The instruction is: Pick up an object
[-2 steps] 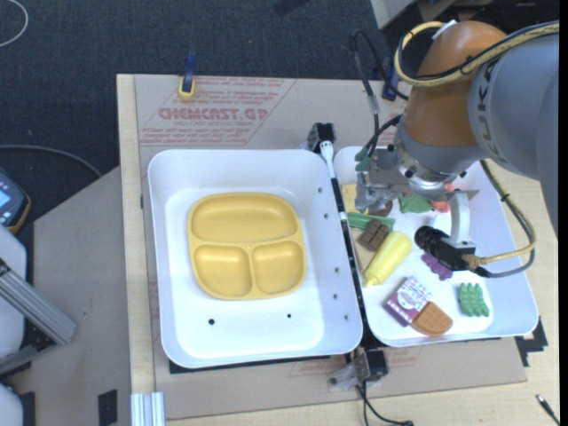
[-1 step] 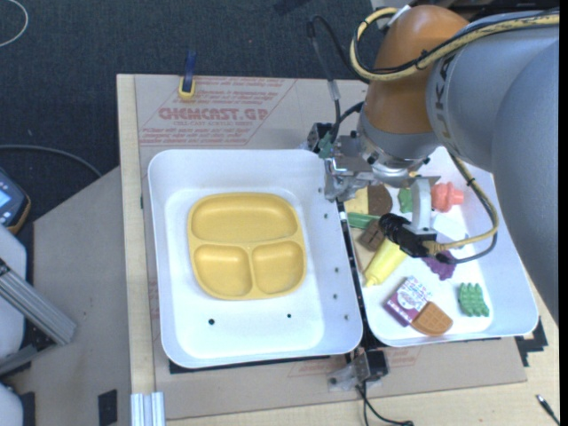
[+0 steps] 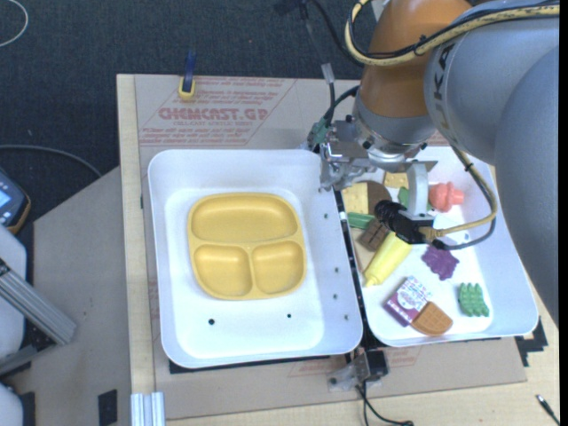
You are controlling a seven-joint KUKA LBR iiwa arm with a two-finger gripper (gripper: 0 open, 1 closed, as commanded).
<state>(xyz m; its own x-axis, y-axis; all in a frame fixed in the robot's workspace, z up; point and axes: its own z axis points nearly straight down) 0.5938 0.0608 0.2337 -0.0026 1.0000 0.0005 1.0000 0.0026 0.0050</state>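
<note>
— Where's the nearest pick?
— In the right bin (image 3: 501, 242). A yellow piece (image 3: 388, 261) lies just below the gripper (image 3: 362, 177) in the view, its long axis slanting down-left.
— Gripper open?
— I can't tell.

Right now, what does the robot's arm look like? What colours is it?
The arm is thick, round and smooth grey. Above the wrist sits a shiny orange band, like a ball. A yellow cable loops around it. The gripper at the end is small, dark metal.

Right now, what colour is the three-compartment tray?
The tray is yellow, clearest in the camera view.
</note>
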